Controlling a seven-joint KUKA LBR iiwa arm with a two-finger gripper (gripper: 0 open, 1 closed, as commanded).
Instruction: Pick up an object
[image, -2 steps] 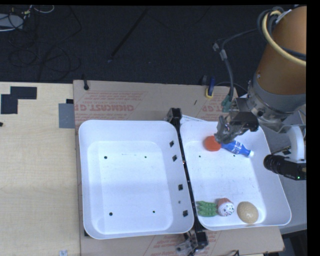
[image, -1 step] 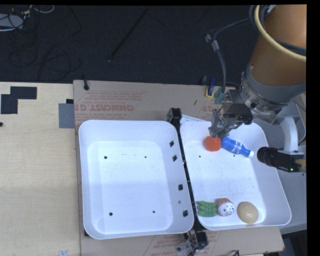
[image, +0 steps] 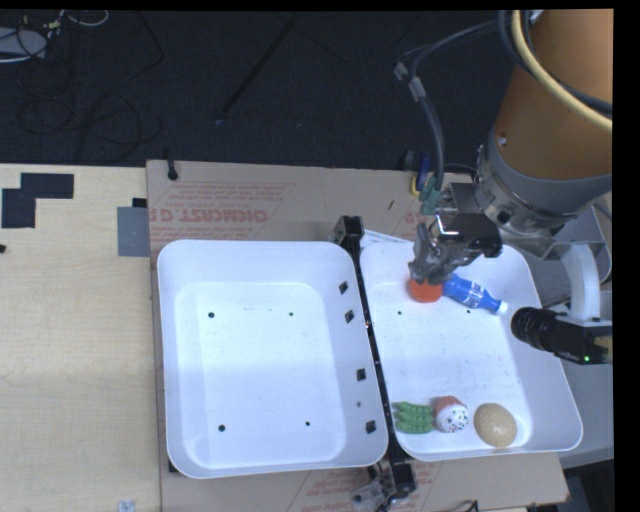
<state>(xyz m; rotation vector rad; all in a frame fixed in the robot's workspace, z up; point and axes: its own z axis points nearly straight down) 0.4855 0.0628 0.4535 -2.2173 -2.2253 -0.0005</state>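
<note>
Hovering right over the orange object (image: 425, 290), the gripper (image: 432, 268) hides its own grip state (cannot tell). That object sits near the right bin's (image: 560, 400) far wall with the blue bottle (image: 472, 294) just beside it, so the bottle could get knocked or pinched instead.

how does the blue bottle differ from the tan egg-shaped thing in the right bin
The blue bottle is long and slim, lying on its side; the tan egg-shaped thing is short and rounded. The bottle lies toward the far side of the right bin, beside an orange object under the gripper; the egg sits at the near edge, beside a white and red ball. Both rest on the bin floor, ungrasped.
</note>
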